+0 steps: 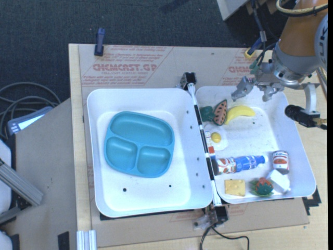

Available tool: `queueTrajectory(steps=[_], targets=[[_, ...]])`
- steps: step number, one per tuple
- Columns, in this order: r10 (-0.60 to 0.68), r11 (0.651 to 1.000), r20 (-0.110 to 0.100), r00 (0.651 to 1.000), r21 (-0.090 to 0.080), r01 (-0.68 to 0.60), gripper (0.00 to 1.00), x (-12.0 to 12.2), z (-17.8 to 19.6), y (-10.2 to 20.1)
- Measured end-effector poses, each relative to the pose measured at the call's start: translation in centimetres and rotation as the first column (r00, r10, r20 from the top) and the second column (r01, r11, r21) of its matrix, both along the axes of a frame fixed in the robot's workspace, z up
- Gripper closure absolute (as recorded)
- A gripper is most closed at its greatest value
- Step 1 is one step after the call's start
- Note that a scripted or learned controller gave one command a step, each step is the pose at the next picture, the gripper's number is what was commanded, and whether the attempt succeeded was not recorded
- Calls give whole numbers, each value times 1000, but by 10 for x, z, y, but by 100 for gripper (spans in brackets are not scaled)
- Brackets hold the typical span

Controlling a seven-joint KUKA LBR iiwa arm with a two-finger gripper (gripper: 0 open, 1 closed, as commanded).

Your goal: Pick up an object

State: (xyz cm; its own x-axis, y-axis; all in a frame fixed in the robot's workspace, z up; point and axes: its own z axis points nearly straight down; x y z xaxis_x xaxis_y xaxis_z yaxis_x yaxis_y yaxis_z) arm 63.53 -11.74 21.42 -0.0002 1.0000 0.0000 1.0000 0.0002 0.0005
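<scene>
The gripper [255, 87] hovers above the right bin's [304, 158] far edge, jaws spread and empty. The banana [240, 112] lies just below; the arm should descend vertically, straddling its middle.

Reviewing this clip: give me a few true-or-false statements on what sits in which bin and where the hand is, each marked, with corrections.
1. The blue divided plate lies in the left bin. True.
2. The banana lies in the left bin. False: it lies in the right bin, beside the watermelon slice.
3. The hand hangs over the far end of the right bin. True.
4. The hand is holding the tube. False: the tube lies on the bin floor, apart from the hand.
5. The cheese slice lies near the right bin's near edge. True.
</scene>
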Motion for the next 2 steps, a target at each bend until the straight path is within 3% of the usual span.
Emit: queueTrajectory(steps=[1, 2], targets=[[0, 1000, -4, 1000, 1, 0, 0, 25, -94, 18], [2, 1000, 18, 1000, -6, -2, 0, 36, -121, 24]])
